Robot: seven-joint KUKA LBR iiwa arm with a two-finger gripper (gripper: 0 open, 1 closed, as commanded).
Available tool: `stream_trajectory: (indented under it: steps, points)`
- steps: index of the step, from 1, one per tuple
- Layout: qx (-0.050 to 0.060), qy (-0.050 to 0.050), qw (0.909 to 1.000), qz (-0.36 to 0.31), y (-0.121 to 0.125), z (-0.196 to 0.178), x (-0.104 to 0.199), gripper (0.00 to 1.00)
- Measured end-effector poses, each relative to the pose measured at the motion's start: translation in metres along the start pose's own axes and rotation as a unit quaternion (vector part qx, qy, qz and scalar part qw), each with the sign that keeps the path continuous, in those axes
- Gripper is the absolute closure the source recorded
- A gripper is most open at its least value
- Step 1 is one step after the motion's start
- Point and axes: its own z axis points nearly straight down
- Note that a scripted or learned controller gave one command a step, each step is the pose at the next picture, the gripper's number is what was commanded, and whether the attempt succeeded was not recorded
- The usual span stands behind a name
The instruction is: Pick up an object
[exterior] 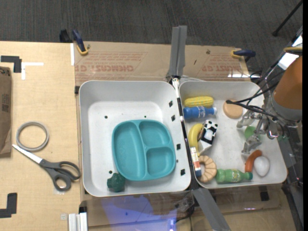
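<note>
- Right bin: crowded, so a descent could nudge neighbours aside instead of catching one.
- Pincer: low over the right side; its state I cannot tell through the cables, though nothing seems held.
- Orange carrot and white egg: touching just below it; the egg may roll off.

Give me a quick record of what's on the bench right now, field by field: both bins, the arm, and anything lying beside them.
left bin: teal divided plate, dark green toy
right bin: corn cob, blue bottle, banana, black-and-white toy, green bottle, white egg
gripper: over the right bin's right side, nothing visibly held
beside bins: scissors, tape roll
</note>
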Motion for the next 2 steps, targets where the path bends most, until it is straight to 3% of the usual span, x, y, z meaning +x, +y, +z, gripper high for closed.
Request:
stream_trajectory:
  steps: [1,2]
  points:
    - [0.0,0.001,1.0,-0.006,-0.0051,-0.0001,0.0469,0.0]
    - [0.0,-0.001,1.0,-0.007,-0.0043,-0.0098,0.0454,1.0]
